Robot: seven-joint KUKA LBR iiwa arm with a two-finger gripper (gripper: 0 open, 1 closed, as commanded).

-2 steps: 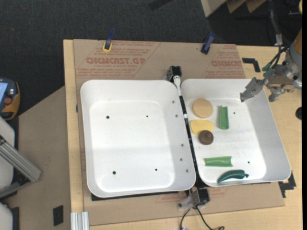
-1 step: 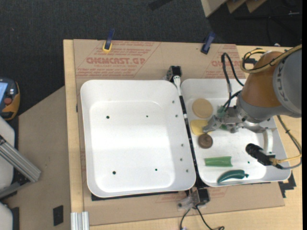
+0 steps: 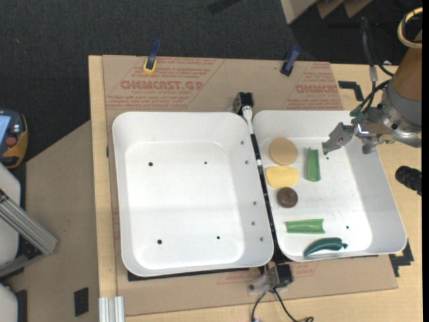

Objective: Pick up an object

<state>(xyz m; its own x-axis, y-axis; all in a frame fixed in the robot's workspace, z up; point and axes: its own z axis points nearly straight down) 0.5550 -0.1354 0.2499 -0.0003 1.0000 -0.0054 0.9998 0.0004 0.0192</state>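
Note:
The right bin [image 3: 375, 200] holds several small objects. A tan round disc [image 3: 283, 151] lies near its left wall, with a yellow block [image 3: 281, 176] and a small brown round piece [image 3: 287, 197] just below it. A green bar [image 3: 312, 164] lies lengthwise beside the disc. Another green bar [image 3: 304, 226] and a dark green curved piece [image 3: 325, 247] rest near the front rim. My gripper [image 3: 350, 143] hangs over the bin's back right part, to the right of the upright green bar, open, with nothing between its fingers.
The left bin [image 3: 127, 180] sits beside the right one on a cardboard sheet [image 3: 201, 79]. Blue clamps [image 3: 290, 60] hold the sheet's far edge. The arm's grey body [image 3: 405, 106] fills the space right of the right bin.

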